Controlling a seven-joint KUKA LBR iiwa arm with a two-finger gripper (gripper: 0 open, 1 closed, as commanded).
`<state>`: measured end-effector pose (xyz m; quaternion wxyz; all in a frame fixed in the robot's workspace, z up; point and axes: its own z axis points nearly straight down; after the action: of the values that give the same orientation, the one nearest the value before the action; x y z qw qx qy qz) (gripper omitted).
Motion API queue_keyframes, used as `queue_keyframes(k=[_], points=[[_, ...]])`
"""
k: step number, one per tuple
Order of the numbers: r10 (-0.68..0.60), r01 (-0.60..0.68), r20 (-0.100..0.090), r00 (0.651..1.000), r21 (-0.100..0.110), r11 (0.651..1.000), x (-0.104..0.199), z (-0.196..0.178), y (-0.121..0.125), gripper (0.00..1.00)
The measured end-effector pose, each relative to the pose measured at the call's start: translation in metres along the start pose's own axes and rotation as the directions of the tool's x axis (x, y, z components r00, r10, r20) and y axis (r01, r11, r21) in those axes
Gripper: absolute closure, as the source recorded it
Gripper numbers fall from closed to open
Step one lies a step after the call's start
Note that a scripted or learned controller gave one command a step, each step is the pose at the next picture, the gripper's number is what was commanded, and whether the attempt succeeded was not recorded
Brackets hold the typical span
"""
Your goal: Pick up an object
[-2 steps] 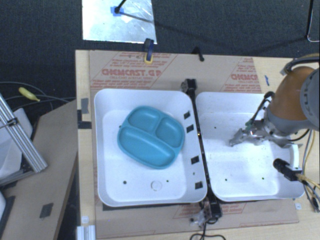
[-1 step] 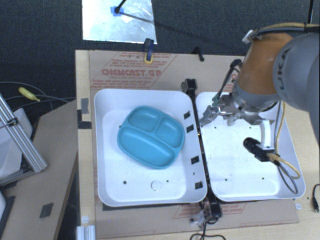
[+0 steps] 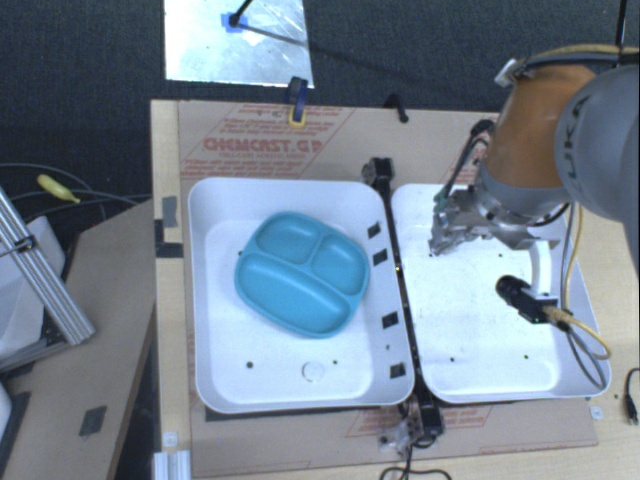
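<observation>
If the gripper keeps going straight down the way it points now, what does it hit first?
Most likely the bare white floor of the right bin. The gripper points down near that bin's upper left; no object lies under it, though depth is hard to judge. The blue plate sits in the left bin.

The bench (image 3: 165, 298) is light wood, seen at a slant. A brown cardboard sheet (image 3: 270, 138) with red print lies flat on it. Two white bins sit on the sheet side by side, touching along a black-clipped seam: the left bin (image 3: 215, 368) and the right bin (image 3: 480, 383). A cable (image 3: 590, 343) trails over the right bin's edge.
</observation>
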<state>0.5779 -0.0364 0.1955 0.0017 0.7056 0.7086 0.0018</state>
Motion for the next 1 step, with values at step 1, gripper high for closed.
queue_keyframes(k=[1], points=[[-0.004, 0.004, -0.002, 1.0, 0.004, 1.0, 0.045, -0.0037, -0.0119, 1.0]])
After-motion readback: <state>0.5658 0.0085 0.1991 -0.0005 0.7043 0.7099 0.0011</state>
